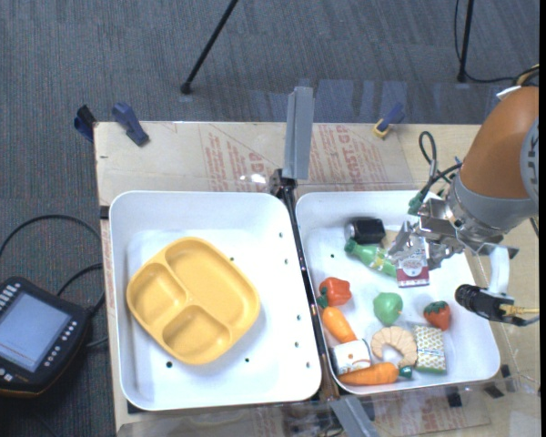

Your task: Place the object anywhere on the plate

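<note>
Two shallow white bins sit side by side on a bench. The left bin (pixel 127 244) holds one yellow plate (pixel 193 299) with three compartments, well apart from the gripper (pixel 417 255), which hangs over the upper part of the right bin (pixel 491 353).

A small red and white carton (pixel 413 271) sits directly under the gripper, apparently between the fingertips, though the grip itself is hard to make out; whether the fingers press it or merely straddle it cannot be told.

Counted around the gripper: one black object (pixel 368 229) up and to its left; one green bottle-like item (pixel 371 256) just beside it on the left; one red pepper (pixel 335 290) and two carrots (pixel 338 323) farther left and below, the second carrot (pixel 371 375) at the bin's near edge. Below the gripper lie one green round vegetable (pixel 388 307), one strawberry (pixel 438 314), one shrimp-shaped piece (pixel 394 344), one white block (pixel 350 355) and one patterned packet (pixel 429 349).

The arm's orange band (pixel 505 148) is cut off at the frame's right side. A black cylinder (pixel 478 300) on the wrist hides part of the bin wall.
</note>
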{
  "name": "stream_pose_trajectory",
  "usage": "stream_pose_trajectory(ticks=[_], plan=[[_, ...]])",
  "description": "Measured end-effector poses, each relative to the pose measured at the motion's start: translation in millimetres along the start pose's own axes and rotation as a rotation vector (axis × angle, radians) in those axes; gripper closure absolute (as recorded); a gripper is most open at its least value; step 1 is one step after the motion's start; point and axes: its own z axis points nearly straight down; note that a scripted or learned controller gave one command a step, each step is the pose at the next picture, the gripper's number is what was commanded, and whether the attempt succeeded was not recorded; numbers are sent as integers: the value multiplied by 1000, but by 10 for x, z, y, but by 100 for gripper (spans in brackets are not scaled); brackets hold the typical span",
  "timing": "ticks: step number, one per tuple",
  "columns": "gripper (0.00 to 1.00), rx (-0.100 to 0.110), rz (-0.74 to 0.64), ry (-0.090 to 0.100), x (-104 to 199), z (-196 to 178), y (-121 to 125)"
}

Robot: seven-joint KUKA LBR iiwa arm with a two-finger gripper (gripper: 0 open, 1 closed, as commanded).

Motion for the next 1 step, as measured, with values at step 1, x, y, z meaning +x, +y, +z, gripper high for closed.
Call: stream_pose_trajectory(ticks=[1], plan=[[100,1,-118,1,850,265,273]])
